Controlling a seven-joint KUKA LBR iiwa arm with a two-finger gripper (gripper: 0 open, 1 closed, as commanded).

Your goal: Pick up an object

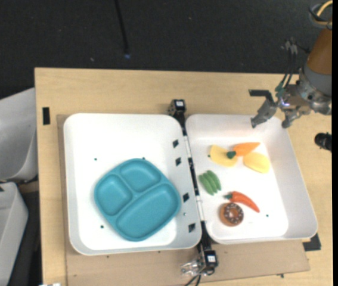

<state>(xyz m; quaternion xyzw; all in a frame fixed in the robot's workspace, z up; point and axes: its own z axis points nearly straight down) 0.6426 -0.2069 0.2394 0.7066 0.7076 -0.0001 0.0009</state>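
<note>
Camera view, surface: we see a pale wooden surface carrying two shallow white bins side by side, with dark floor beyond its far edge.
Left bin: we find the left bin holding one blue divided plate, three compartments, lying flat toward the near half.
Right bin: we count five small things in the right bin, all near its middle.
Yellow pieces: a yellow fruit lies toward the far side, and a second yellow piece sits just to its right.
Carrot: an orange carrot with a green tip rests between the two yellow pieces, touching them.
Green item: a green vegetable lies near the bin's left wall.
Red item: a red chilli pepper with a green stem lies nearer us.
Round item: a brown doughnut sits just beside the chilli.
Arm: we see the grey arm with its orange band at the right edge.
Tool: the tool hangs above the right bin's far right corner, well apart from the toys; its two dark fingers are spread, with nothing between them.
</note>
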